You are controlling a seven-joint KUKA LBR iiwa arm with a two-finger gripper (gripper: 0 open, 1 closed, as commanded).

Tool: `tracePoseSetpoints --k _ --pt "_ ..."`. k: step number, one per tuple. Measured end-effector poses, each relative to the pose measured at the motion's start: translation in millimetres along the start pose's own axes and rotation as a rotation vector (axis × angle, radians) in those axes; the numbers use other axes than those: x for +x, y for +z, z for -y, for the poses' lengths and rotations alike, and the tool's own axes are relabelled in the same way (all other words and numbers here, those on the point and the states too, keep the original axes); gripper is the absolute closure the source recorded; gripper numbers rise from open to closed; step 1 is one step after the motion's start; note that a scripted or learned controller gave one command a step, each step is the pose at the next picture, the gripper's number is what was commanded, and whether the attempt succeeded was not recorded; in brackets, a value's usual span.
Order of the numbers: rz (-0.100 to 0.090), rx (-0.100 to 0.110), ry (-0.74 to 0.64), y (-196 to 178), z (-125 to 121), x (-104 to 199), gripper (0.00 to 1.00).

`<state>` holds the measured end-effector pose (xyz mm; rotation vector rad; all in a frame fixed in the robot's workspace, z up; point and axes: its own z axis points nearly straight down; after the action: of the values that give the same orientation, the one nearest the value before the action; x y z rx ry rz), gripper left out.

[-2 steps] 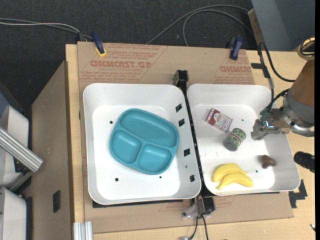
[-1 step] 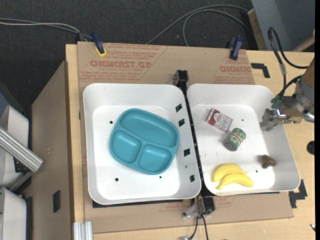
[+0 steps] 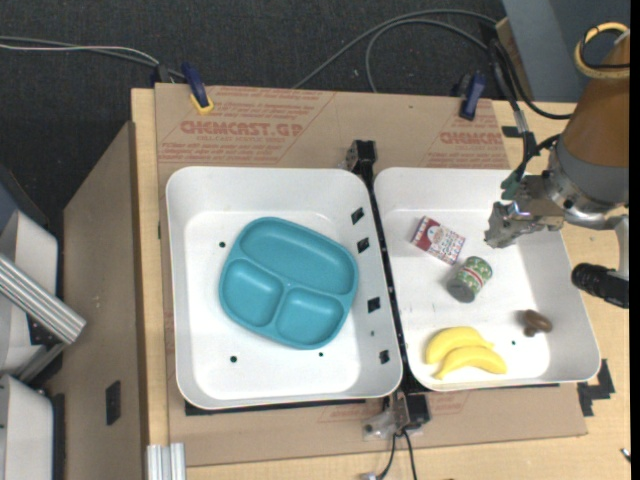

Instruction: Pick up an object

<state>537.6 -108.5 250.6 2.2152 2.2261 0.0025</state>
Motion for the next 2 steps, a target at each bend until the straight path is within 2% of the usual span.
tracePoseSetpoints --k 1,2 --pt "0.0 0.0 -0.001 12.4 -28.3 42.4 1.0" --pt "0.0 0.0 0.0 18.5 -46.3 82.1 1.0"
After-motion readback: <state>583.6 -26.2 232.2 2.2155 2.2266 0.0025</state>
